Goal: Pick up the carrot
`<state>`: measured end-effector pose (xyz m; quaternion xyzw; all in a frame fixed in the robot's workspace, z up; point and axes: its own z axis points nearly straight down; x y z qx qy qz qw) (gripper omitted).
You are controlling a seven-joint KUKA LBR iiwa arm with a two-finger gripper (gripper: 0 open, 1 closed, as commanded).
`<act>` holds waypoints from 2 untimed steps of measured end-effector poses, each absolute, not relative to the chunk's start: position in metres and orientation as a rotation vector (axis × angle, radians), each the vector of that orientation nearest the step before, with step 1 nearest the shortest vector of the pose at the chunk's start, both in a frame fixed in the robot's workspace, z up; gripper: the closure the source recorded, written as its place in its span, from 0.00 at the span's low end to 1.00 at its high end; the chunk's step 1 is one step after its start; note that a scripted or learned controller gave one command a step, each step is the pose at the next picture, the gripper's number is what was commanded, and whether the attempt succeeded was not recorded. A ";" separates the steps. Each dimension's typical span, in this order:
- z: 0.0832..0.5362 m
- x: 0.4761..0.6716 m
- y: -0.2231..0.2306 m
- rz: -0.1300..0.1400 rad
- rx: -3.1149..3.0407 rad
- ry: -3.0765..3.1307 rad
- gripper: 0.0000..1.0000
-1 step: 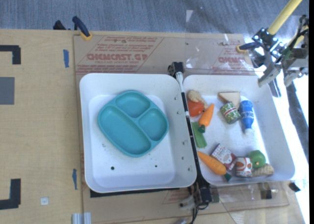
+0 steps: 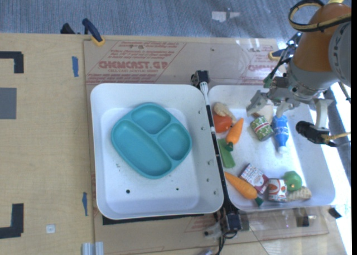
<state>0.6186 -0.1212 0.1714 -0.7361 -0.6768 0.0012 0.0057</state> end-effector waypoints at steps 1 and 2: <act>0.098 0.617 -0.105 -0.005 -2.275 -2.180 0.00; 0.107 0.617 -0.105 -0.003 -2.275 -2.180 1.00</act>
